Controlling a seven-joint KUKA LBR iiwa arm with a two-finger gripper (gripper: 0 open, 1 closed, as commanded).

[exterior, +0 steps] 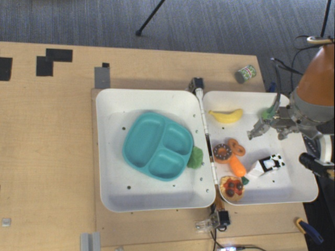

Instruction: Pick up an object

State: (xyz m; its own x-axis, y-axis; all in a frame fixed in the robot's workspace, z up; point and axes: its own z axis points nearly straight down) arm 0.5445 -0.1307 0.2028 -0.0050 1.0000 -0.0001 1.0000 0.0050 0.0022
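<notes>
While the pincer [268,128] hovers open and empty (approach step), it must descend onto the banana [226,116].

Arm [319,82] reaching in from right, fingers [255,132] spread, empty.

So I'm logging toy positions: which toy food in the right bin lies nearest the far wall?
The yellow banana; the doughnut, carrot and pizza all lie farther toward the near rim.
</notes>
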